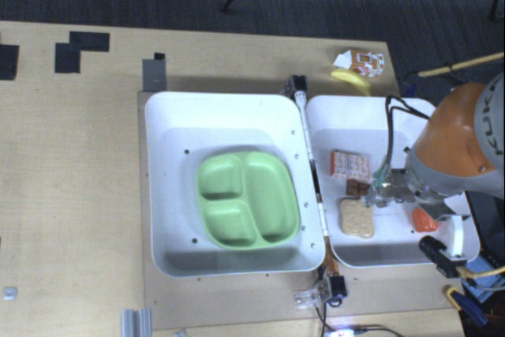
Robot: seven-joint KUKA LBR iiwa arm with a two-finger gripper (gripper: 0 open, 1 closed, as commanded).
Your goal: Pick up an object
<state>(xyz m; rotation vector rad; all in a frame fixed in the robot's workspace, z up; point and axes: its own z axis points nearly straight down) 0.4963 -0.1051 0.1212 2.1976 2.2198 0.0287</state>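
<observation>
Two shallow white plastic bins sit side by side on the pale wooden bench [71, 193]. The left bin [170, 122] holds a light green three-compartment plastic tray [248, 200] lying flat near its centre, with the two smaller wells toward 9 o'clock and the long well toward 3 o'clock.

The right bin [347, 114] holds the pickable items, clustered in its lower half:
- small red-and-white printed packet [349, 164], flat, long axis roughly 12 to 6
- small dark brown block [357, 187], just at 6 o'clock of the packet
- tan slice-shaped toy bread piece [357, 219], flat, long axis roughly 12 to 6, touching or nearly touching the brown block
- small orange-red rounded object [424, 222], at 3 o'clock of the bread, partly covered by the arm

The grey arm with the orange band [450, 140] enters from 3 o'clock and reaches down into the right bin. The gripper [380, 192] sits low, just at 3 o'clock of the brown block and at 1 o'clock of the bread piece. Cannot tell how the pincer stands: too small and cluttered to resolve. No item is seen between its tips.

Judgement: the low placement beside the cluster suggests a grasp attempt on the brown block or the bread. With the items crowded together, a nudge rather than a clean hold is a risk.

Outside the bins, at 12 o'clock of the right bin, a yellow banana-shaped toy [349, 77] and a white-and-orange wrapper [363, 61] lie on the bench.
</observation>
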